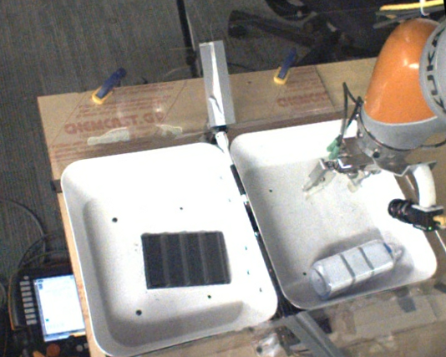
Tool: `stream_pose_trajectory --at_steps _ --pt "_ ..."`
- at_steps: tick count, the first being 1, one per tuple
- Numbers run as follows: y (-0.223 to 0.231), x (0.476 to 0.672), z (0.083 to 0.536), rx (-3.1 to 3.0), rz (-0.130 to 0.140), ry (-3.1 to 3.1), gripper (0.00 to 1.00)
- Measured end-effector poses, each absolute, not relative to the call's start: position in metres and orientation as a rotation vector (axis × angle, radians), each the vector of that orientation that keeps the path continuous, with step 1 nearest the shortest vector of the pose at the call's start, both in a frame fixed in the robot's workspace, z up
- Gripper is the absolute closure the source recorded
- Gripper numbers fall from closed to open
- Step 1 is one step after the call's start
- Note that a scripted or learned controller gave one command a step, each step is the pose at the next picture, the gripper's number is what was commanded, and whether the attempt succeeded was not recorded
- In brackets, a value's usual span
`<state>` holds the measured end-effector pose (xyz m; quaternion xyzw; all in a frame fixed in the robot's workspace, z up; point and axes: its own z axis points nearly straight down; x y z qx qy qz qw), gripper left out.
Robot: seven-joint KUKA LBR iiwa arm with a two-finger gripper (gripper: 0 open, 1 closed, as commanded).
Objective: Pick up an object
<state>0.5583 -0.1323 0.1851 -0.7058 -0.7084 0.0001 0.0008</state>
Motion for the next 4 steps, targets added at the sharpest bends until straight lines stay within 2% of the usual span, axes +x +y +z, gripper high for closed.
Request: stream_pose_trajectory --at_steps 1,2,3,4 --pt "-0.170 0.561 0.230 -2.353 0.003 -2.081 0.00" --pt "-0.179 0.507 0.236 -2.308 0.003 -2.131 0.00" --pt "-0.181 0.503 0.210 -2.142 0.001 -2.299 0.00" --pt "-0.187 0.485 0.207 -1.996 0.000 -2.428 0.00"
